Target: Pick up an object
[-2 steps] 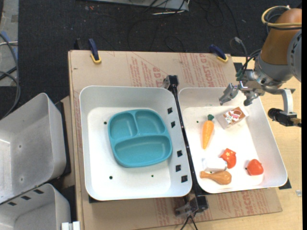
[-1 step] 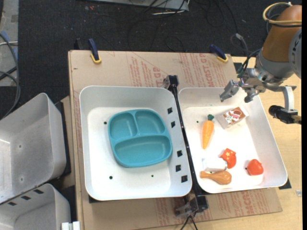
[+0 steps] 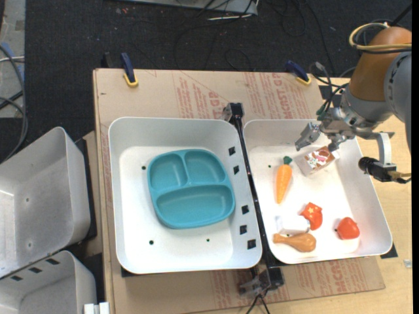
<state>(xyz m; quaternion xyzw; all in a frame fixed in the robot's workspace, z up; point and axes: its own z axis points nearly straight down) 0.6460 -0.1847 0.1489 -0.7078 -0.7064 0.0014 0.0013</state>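
Camera view shows the gripper with fingers spread wide in the right bin, and the small box lies tilted just below them, not yet held.

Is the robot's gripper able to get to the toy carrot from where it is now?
Probably yes. The carrot lies by itself on the floor of the right bin, with nothing on top of it. The gripper hangs over the same bin, beside a small carton, so its way looks free.

Teal plate — orange carrot, white bins
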